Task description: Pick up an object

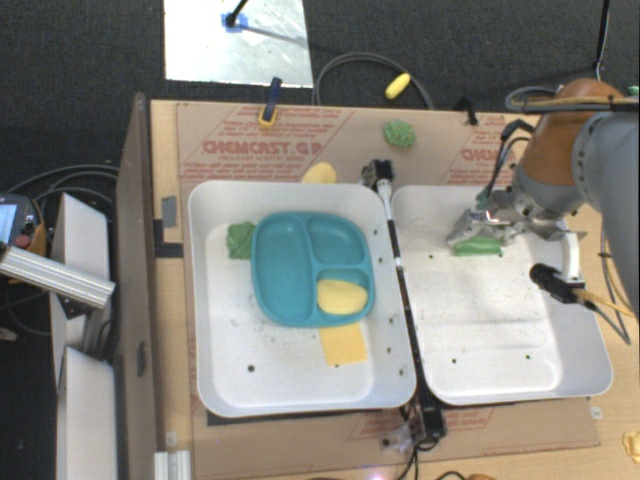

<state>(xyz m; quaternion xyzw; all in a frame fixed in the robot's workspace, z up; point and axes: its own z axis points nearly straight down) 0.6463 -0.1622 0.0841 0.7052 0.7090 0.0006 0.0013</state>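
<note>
A small green object (477, 248) lies in the right bin (500, 358), near its back edge, with its long axis running roughly left to right across the bin floor. The end effector (483, 226) sits directly over it; whether it is apart or clamped on the object cannot be told from this angle. The left bin (215, 368) holds a teal divided plate (300, 268) with a yellow lump (342, 296) in one compartment, a flat yellow piece (345, 346) just in front of the plate, and a green piece (240, 240) at its left edge. Brown cardboard (260, 148) under the bins on the tabletop reads "CHEMCAST GP". Beyond lies dark carpet (80, 58).
</note>
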